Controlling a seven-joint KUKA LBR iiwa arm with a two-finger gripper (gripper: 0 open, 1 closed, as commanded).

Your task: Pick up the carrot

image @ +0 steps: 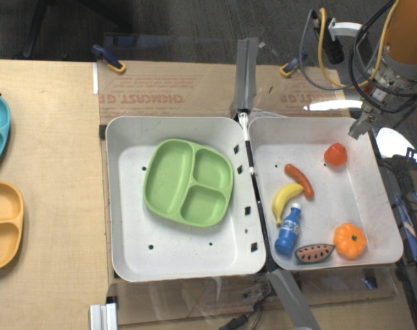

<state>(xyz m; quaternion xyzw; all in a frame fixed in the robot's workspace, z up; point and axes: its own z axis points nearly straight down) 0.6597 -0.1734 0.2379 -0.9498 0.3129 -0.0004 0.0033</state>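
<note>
The carrot (298,180), a slim orange-red piece, lies at a slant in the middle of the right bin (373,184). It rests just above a yellow banana (285,199). The arm comes in at the top right, its orange band high above the bin's far right corner. My gripper (363,124) hangs over the far right rim of the right bin, well up and to the right of the carrot, with nothing seen in it.
The right bin also holds a red tomato (336,155), a blue bottle (288,229), a watermelon slice (314,253) and an orange pumpkin (350,241). A green divided plate (189,182) sits in the left bin (126,253). Cables hang near the arm.
</note>
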